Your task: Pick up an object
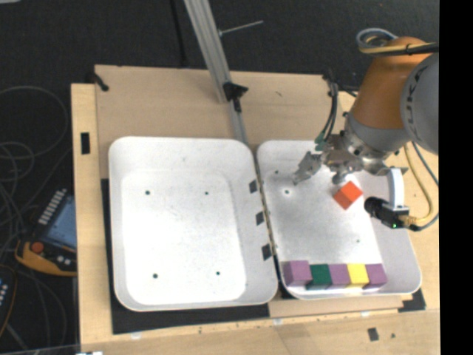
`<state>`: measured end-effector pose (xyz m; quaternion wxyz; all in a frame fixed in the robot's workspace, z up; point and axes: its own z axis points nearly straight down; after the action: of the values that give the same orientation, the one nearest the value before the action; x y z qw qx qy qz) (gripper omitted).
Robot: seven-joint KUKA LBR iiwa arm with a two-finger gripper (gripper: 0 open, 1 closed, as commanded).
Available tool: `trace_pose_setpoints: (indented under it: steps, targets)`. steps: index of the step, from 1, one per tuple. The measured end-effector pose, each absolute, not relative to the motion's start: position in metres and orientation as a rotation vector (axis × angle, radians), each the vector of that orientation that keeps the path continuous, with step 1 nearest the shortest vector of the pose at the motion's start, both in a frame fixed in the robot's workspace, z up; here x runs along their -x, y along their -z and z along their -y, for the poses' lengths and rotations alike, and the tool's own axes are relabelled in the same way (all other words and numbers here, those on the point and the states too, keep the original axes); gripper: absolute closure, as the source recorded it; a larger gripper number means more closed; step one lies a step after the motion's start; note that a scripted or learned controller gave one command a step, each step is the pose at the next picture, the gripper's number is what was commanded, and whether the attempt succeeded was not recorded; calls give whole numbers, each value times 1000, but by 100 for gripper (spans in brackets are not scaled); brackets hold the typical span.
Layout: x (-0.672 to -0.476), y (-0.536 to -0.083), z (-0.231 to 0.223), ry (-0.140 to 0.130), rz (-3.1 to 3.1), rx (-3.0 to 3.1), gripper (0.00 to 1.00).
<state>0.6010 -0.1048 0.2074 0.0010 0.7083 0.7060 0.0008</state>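
The orange block [347, 195] lies just right of and nearer than the claw [322, 170], whose fingers stand apart, gripping nothing, over the right bin [310, 228].

Two shallow white bins sit side by side on a tan surface [162, 102]. The left bin [185, 220] offers a wide open floor, reachable from above anywhere. In the right bin [318, 220], the middle floor is open; a row of coloured blocks [334, 274] lines its near wall, and an orange cube [347, 195] sits just under the arm's hand [325, 167] toward the far right. A slanted metal pole [211, 43] crosses above the far edge between the bins.
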Motion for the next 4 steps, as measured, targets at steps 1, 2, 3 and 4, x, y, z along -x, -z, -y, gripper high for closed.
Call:
trace_pose_setpoints:
  steps: [1, 2, 3, 4]
  targets:
    - [-567, -213, 166, 4, -2213, -2226, 0]
    - [-612, -129, 212, -8, -2209, -2209, 0]
    - [-622, -114, 212, 1, -2220, -2221, 0]
    - [-624, -125, 213, 2, -2220, -2214, 100]
